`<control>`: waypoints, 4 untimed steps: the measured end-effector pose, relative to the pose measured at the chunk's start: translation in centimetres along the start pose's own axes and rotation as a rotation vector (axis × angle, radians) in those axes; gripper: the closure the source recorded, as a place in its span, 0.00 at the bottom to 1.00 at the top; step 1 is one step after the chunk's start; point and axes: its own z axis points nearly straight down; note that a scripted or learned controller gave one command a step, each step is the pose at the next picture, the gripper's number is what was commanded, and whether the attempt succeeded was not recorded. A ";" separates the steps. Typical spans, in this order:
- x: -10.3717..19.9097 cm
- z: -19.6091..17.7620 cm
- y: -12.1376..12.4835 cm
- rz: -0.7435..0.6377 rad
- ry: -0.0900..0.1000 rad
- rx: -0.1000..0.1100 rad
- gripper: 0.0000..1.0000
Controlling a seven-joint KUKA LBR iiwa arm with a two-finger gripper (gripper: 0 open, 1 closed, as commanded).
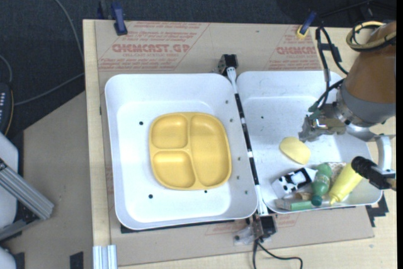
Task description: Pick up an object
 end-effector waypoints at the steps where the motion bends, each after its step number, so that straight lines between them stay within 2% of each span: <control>1: 0.0 0.0 0.0 0.000 0.000 0.000 0.00; 2: 1.8 8.7 1.6 0.000 -0.003 -0.005 0.00; 3: 1.7 7.6 1.7 0.002 -0.005 -0.008 1.00; 4: 1.7 7.6 1.7 0.002 -0.004 -0.008 0.00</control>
